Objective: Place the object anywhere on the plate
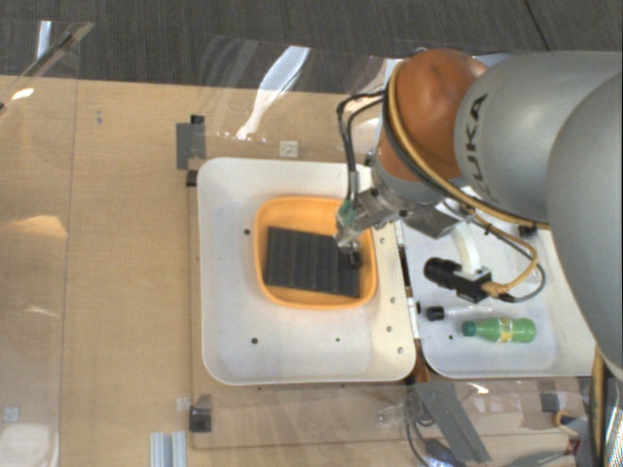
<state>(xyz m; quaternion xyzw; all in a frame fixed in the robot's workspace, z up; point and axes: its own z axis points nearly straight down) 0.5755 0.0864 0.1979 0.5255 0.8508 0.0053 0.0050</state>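
Left bin (224, 348): white, on the desk, holding the orange plate (268, 220).
Object (310, 261): dark ribbed slab lying flat on the plate, long axis left to right.
Gripper (350, 246): over the slab's right end, touching or just above; grip cannot be told.
Right bin (545, 358): green bottle (498, 330), well apart.

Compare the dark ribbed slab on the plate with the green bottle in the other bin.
The dark ribbed slab is flat and rectangular; the green bottle is rounded and slim. The slab rests on the orange plate in the left bin; the bottle lies on its side in the right bin.
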